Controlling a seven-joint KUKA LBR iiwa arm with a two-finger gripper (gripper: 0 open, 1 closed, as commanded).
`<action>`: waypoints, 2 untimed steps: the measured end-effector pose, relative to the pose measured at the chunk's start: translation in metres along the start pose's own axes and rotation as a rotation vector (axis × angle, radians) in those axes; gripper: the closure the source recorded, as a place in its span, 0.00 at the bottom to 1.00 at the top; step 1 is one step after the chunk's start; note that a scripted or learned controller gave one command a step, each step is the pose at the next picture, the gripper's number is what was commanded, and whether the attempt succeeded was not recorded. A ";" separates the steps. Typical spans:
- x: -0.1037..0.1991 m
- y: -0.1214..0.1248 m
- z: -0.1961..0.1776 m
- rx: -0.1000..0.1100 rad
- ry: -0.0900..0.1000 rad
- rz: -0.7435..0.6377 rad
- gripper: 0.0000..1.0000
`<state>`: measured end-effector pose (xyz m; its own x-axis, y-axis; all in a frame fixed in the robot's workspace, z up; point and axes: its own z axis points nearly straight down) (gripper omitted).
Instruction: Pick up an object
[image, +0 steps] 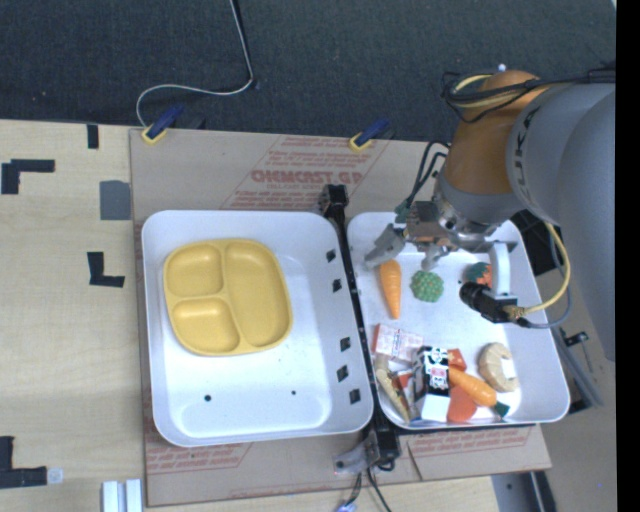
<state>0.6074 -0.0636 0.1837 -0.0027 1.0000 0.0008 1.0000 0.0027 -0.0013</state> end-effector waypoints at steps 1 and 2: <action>-0.039 0.048 0.088 0.003 -0.002 0.002 0.00; -0.032 0.049 0.098 -0.002 -0.003 0.002 0.00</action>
<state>0.6560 -0.0959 0.0853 -0.0011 1.0000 -0.0026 1.0000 0.0011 0.0008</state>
